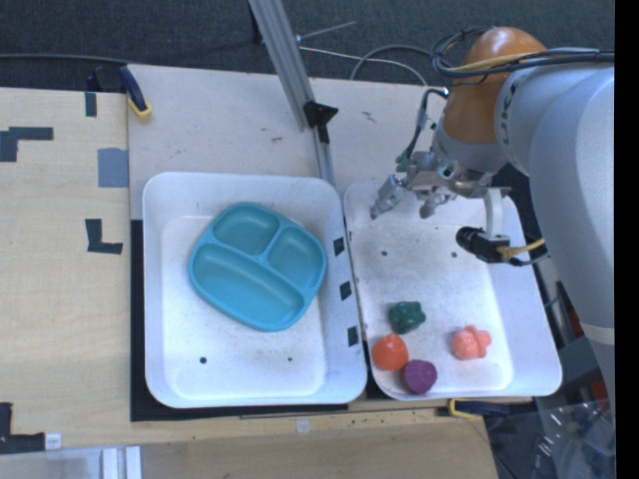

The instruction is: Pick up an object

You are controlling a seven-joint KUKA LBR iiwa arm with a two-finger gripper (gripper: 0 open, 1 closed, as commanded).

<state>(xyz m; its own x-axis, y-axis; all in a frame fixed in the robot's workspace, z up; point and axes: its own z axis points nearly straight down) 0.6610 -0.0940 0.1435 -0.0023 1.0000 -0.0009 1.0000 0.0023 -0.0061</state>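
The desk is pale wood, with grey tape marks on its left part. The arm comes in from the right, its far side cut off by the frame edge, the orange band above the wrist. Two white bins sit side by side, touching along their inner rims. The left bin holds a blue tray with three compartments, lying flat, its long axis running from upper left to lower right. The right bin holds four small things near its front edge: a dark green piece, an orange ball just beside a purple ball, and a salmon lumpy piece a little apart to the right. Their shapes are too small to make out any pointing.

The hand hangs over the back of the right bin, fingers spread apart with nothing between them, well apart from the four pieces.
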